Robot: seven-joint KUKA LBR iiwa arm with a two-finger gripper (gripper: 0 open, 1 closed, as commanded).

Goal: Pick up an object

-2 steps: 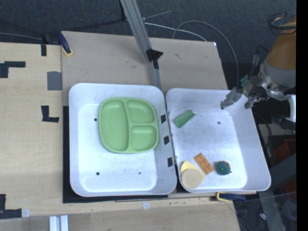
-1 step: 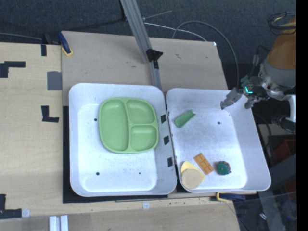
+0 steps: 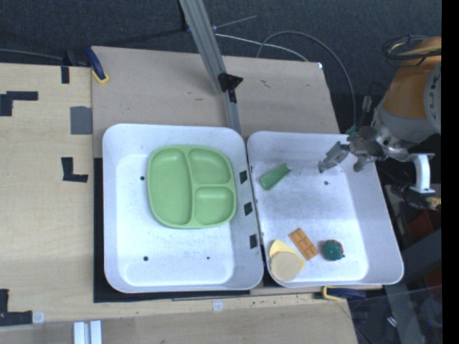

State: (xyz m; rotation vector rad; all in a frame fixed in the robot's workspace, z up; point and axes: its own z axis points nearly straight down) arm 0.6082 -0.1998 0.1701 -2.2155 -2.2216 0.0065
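The right bin [image 3: 373, 192] holds a small green block [image 3: 274, 176] near its upper left. Along its front lie an orange ridged piece [image 3: 303, 243], a pale yellow round piece [image 3: 285, 264] and a small green and red ball [image 3: 331, 249]. My gripper [image 3: 343, 161] hangs over the bin's upper right part, reaching in from the right. It is open, with nothing between its fingers. It stands well to the right of the green block and far behind the three front objects.
The left bin [image 3: 122, 249] carries a green divided plate [image 3: 192, 186]. A grey metal bar [image 3: 208, 41] slants down from the top to the seam between the bins. Cables run behind the right bin.
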